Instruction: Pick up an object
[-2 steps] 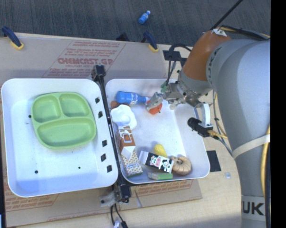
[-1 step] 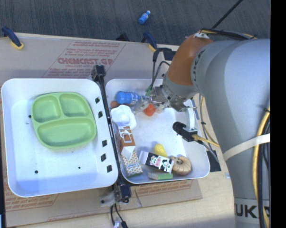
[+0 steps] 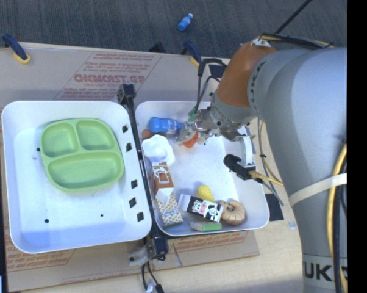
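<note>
The hand (image 3: pixel 195 129), its state impossible to tell, is poised beside an orange object (image 3: pixel 190 140); a centred, vertical descent is advised.

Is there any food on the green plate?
Empty. The green divided plate lies flat in the left bin, and all three of its compartments show bare green.

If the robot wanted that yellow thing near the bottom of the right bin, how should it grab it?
Best guess: straight down from above, with the jaws closing across the narrow middle of the yellow toy. It lies flat on the bin floor, with bare floor on its upper side. The black-and-white carton sits close below it, so fingers should avoid that side.
</note>
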